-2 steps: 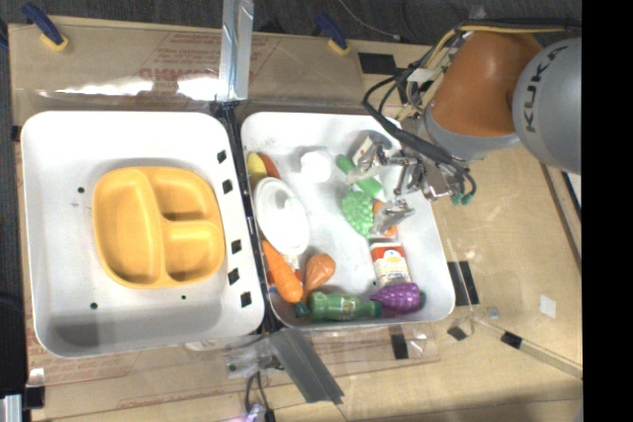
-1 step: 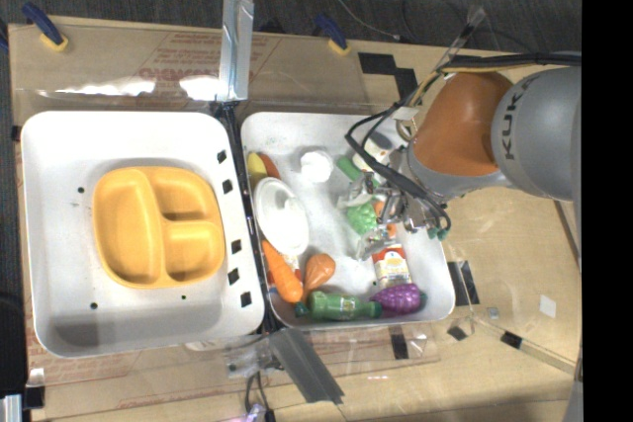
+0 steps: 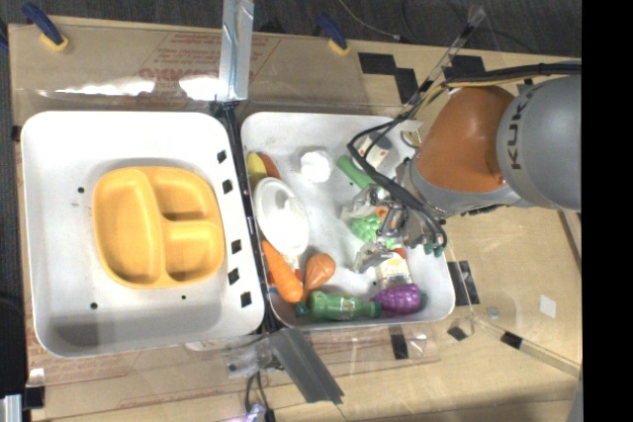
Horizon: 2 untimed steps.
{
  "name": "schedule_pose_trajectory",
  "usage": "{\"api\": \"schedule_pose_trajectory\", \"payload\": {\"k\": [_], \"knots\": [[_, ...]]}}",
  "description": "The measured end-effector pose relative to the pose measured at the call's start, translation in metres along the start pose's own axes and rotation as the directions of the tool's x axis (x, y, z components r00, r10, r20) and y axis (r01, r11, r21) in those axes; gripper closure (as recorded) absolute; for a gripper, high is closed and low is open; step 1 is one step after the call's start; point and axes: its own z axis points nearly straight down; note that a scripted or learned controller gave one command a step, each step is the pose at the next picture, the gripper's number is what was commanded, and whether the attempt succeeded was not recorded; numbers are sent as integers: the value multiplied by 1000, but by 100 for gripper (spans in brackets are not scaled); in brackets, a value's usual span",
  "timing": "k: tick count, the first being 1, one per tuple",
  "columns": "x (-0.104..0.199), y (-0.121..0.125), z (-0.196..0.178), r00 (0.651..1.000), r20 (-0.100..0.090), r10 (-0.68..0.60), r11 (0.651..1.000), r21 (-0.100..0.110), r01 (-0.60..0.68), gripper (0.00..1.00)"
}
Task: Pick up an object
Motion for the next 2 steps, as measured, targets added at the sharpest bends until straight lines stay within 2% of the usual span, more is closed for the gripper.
{"api": "schedule_pose_trajectory", "payload": {"k": [1,2], "knots": [[-19,0,-1,989,5,147,989,2,-147,0],[-21,2,-12,990,9,140,990,2,-140,100]]}}
